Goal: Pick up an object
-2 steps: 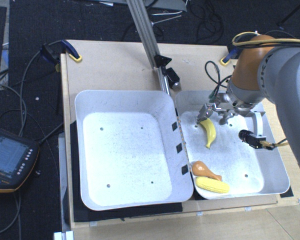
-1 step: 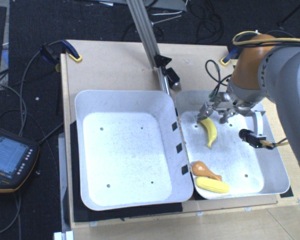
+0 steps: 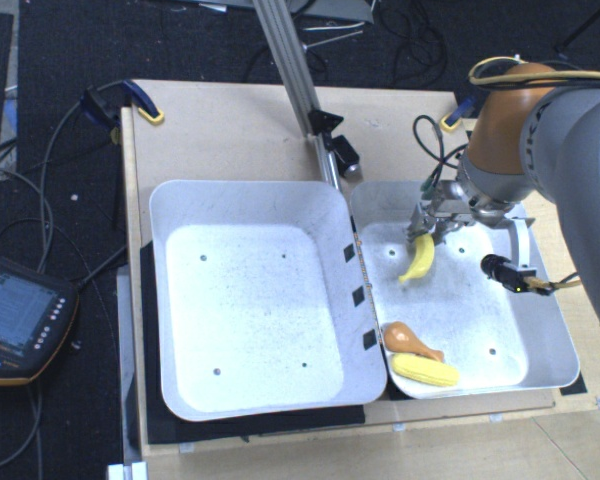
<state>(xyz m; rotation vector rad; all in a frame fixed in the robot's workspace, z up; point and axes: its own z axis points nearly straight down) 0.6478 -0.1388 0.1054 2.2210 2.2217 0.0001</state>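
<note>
- Fingers [image 3: 418, 227] of the gripper [image 3: 422, 235] pinch the upper end of the yellow banana [image 3: 418, 259], which hangs nearly upright below them, its lower tip pointing toward the near-left
- Wooden bench [image 3: 230, 138] carries both bins, with a blue and yellow clamp [image 3: 140, 103] at its far left corner
- Left bin [image 3: 250, 308] is the wider of the two white trays, and its right wall overlaps the neighbouring tray
- Right bin [image 3: 480, 318] has the banana over its far left part; whether the fruit's tip touches the floor cannot be told
- Grey arm [image 3: 560, 138] enters from the right, its orange band [image 3: 500, 128] just above the wrist
- Dark handheld pendant [image 3: 10, 313] lies on the floor, well left of the bench
- Yellow corn-like piece [image 3: 426, 371] rests at the near edge of the right bin
- Orange-brown piece [image 3: 410, 338] lies just behind it, touching or nearly so
</note>
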